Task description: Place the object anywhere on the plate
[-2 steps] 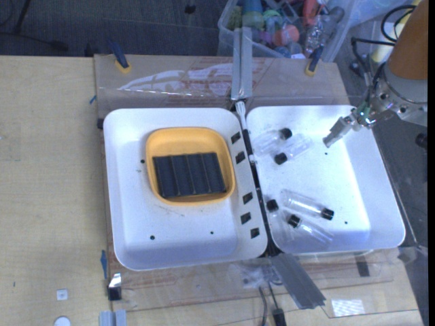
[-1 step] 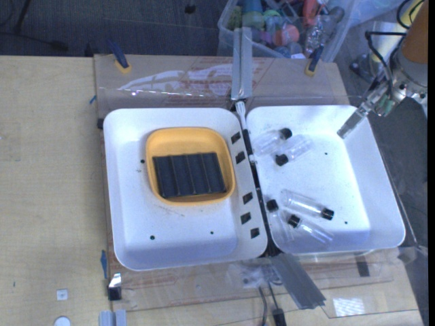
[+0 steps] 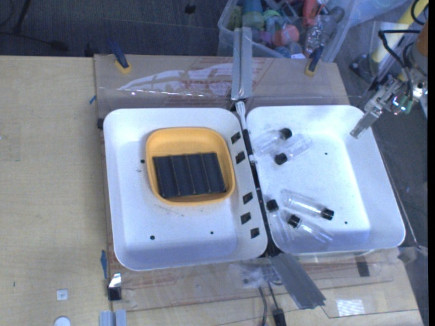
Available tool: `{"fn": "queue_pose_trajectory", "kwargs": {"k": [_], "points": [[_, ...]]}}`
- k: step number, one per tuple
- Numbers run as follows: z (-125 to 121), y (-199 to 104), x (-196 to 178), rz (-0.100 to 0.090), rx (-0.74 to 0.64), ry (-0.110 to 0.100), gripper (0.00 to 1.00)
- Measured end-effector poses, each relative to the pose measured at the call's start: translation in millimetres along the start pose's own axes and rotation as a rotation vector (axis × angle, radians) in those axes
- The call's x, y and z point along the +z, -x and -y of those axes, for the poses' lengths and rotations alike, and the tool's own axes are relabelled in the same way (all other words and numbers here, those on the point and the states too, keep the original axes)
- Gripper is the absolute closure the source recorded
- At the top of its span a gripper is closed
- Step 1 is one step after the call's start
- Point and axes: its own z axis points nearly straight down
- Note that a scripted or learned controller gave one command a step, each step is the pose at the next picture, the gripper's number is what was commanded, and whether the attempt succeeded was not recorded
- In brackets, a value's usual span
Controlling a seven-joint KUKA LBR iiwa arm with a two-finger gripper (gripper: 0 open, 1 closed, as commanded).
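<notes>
Black ridged slab (image 3: 189, 175), flat on the yellow plate (image 3: 158, 145), covering most of its floor and leaning toward the near rim, edges roughly square to the plate's sides. Plate resting in the left white bin (image 3: 129, 229), a little toward the far side, well inside the walls. Between the two bins, a row of small black tabs (image 3: 240, 158) down the shared ridge. In the right white bin (image 3: 367, 175), several clear vials with black caps: two (image 3: 285, 145) near the far left corner, close together, and a looser cluster (image 3: 307, 212) lying on their sides toward the near left, some overlapping. Gripper (image 3: 363, 122) over the far right corner of the right bin, slanting down from the arm (image 3: 408, 87) at the right, nothing visibly in it; cannot tell whether spread or pressed together. Well apart from slab and plate. Beyond the bins, a clear tub of colourful objects (image 3: 292, 12).
</notes>
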Motion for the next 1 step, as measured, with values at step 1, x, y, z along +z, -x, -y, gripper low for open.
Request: {"fn": "queue_pose_trajectory", "kwargs": {"k": [1], "points": [[1.4, -3.4, -4.7, -0.003, -0.149, -0.001, 0.00]]}}
